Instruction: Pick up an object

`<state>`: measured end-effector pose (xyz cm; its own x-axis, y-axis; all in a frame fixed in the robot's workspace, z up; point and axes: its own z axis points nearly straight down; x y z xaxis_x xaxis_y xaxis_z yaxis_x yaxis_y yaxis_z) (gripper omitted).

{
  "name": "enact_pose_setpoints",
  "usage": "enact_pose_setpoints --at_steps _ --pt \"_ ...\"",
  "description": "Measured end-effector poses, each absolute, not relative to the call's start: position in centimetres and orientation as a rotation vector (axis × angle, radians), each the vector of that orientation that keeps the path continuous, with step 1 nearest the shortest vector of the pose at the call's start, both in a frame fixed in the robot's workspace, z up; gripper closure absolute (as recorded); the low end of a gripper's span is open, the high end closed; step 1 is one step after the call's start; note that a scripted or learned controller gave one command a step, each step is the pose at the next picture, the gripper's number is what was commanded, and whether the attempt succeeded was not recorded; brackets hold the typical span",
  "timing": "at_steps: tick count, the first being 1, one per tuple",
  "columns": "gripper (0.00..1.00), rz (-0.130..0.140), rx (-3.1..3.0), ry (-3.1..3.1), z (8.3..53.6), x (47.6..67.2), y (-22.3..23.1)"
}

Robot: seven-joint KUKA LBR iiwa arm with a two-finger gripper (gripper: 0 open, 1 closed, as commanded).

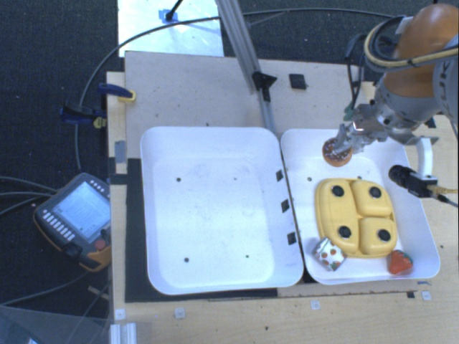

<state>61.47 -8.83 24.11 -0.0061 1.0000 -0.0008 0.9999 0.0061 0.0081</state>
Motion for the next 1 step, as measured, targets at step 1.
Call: enact_pose_setpoints --at_steps 1 --pt "1.00 0.006 2.212 2.225 29.37 61.58 -8.83"
